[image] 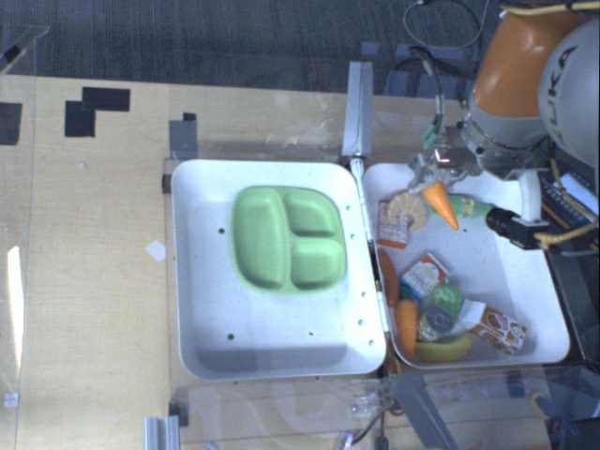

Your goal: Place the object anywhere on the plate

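Item: toy carrot (441, 203), upper right of frame, above the right bin (553, 331). You see it pinched at its broad end by the tool (433, 172). Likely light, stiff, slick plastic, tapered; grip the thick end. Destination: green plate (286, 237), left bin (202, 345).

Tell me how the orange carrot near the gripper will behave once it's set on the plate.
The carrot looks like smooth, rigid plastic, so probably light and somewhat slippery. Its tapered, round shape may roll in an arc on the green plate, though the plate's compartment ridges should likely stop it.
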Controlling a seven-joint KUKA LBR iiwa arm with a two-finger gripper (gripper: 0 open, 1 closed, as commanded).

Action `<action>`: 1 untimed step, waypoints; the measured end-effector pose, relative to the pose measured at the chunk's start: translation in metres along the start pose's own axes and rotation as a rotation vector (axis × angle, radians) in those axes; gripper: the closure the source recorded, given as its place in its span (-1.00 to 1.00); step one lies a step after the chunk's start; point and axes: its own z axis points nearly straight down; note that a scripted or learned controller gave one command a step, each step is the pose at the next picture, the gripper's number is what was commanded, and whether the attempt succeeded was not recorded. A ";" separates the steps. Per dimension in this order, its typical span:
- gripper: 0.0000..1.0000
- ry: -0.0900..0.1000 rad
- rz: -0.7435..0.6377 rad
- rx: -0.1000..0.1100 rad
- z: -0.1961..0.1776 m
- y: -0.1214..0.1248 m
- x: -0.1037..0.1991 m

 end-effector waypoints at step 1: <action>1.00 0.000 0.193 0.001 0.043 0.056 0.064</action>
